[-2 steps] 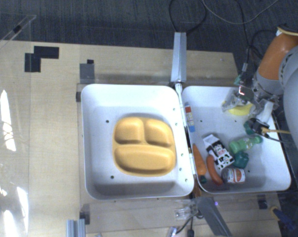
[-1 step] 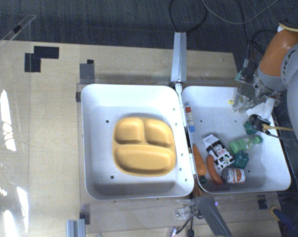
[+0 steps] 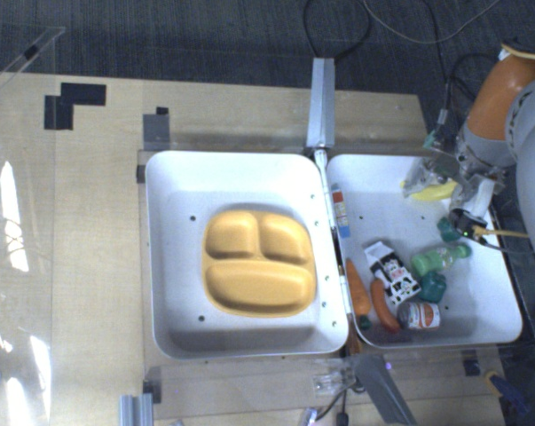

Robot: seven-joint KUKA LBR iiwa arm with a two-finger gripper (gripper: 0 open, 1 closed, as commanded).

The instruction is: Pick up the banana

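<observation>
The banana [image 3: 431,192] lies in the upper right part of the right bin [image 3: 373,198], a short yellow shape directly under the gripper [image 3: 437,177], which sits at or just above it; whether the jaws are released or clenched on it cannot be told, as the metal parts blur together there. Below it in the same bin are some green plastic pieces [image 3: 440,260], a small black-and-white carton [image 3: 393,273] whose print is too small to read, a can [image 3: 420,315], and two orange carrot-like pieces [image 3: 371,302] along the left wall. The left bin [image 3: 174,238] holds a yellow three-compartment tray [image 3: 258,262]. Both bins rest on a pale wood desk [image 3: 81,264] with black tape marks [image 3: 69,102] near its far left corner and a clear panel catching glare at the left. Beyond the desk is dark carpet [image 3: 178,25] with black cables [image 3: 400,16] looping across it.
</observation>
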